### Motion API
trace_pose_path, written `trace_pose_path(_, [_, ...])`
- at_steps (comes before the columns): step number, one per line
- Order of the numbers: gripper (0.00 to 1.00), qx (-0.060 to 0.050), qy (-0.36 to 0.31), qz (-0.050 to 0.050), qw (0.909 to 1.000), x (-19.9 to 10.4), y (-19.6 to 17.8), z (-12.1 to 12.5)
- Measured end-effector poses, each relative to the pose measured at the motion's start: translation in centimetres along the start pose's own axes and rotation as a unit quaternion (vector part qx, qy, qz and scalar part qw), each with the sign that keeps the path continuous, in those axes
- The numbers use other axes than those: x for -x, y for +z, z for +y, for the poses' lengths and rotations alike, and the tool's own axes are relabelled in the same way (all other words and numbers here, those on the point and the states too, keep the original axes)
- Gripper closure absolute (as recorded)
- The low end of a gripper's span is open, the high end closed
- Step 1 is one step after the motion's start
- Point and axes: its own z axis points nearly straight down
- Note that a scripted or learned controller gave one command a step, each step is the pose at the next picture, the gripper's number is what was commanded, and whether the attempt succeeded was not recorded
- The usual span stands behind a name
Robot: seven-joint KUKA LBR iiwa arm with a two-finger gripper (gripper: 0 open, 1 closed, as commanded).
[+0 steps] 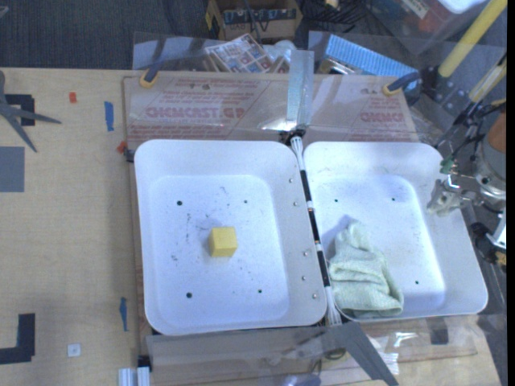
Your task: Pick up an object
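My gripper (pixel 451 193) hangs at the right bin's (pixel 418 175) outer rim, too small and cluttered here to tell how it is set; nothing shows in its grasp. Just inside that bin, a crumpled pale cloth (pixel 364 272) slumps against the divider wall. Farther left, a yellow cube (pixel 223 242) sits alone mid-floor in the left bin (pixel 161 175), open on all sides, likely the easier pick. Both bins rest on the tabletop (pixel 64 232).

A light wooden tabletop (pixel 64 240) bears blue tape strips (pixel 109 116) near its left edge. Beyond its far edge lie dark grey carpet (pixel 72 14) and cluttered boxes (pixel 249 6).
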Motion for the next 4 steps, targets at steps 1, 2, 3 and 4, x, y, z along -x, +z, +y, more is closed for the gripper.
trace_pose_path(1, [1.0,-0.003,0.146,0.001,0.9892,-4.6,-3.9,-6.5])
trace_pose_path(2, [1.0,-0.003,0.134,0.001,0.991,-1.2,-3.1,-8.6])
trace_pose_path(3, [1.0,-0.002,0.297,0.0,0.9547,-7.1,-4.1,-7.9])
trace_pose_path(4, [1.0,-0.002,0.422,-0.001,0.9065,-13.0,-5.2,-6.2])
